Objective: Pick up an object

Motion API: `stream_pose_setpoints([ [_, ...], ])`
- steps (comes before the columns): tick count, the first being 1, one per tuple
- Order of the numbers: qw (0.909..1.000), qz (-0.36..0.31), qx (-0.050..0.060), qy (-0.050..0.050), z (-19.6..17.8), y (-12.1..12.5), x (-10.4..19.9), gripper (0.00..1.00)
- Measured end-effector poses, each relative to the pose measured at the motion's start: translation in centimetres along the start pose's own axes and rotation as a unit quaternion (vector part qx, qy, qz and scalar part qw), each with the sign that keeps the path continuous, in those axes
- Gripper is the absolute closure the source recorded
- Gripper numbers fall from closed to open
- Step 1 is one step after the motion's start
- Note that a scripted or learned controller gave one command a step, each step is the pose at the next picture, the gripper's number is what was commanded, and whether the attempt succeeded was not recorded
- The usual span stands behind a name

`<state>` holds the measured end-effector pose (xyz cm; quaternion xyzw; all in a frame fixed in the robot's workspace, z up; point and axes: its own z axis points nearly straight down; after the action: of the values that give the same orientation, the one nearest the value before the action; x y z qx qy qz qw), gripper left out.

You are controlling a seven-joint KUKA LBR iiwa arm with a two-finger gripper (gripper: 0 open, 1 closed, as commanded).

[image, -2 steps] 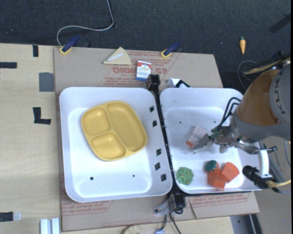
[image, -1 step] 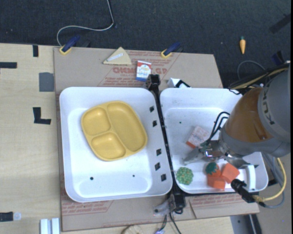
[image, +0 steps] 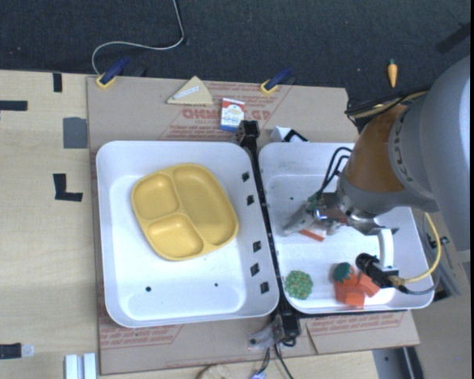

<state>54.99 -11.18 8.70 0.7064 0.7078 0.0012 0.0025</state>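
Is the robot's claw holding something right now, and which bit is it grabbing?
It cannot be told. The gripper is low in the right bin, right by a small orange-red thing, but nothing clearly shows between the fingers.

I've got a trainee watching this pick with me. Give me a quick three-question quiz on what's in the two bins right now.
1. True or false: the yellow divided plate lies in the right bin.
2. Which thing lies nearest the divider between the bins? A) the green ball B) the orange block C) the yellow divided plate
3. Fill in: the gripper is over the ____ bin.

Key
1. False. It lies in the left bin.
2. A. The green ball sits in the right bin's near corner, by the divider.
3. Right. It hangs low in that bin's middle, above the green ball and orange block.
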Motion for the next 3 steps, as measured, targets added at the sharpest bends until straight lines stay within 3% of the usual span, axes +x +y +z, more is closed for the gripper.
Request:
stream_pose_setpoints([
  [1, 1.0000, 0.000, 0.001, -0.001, -1.0, 0.0, -0.1, 1.00],
  [2, 1.0000, 0.000, 0.002, 0.000, -6.8, 9.6, -2.4, 1.00],
  [3, 1.0000, 0.001, 0.003, 0.000, -8.6, 6.1, -0.8, 1.00],
])
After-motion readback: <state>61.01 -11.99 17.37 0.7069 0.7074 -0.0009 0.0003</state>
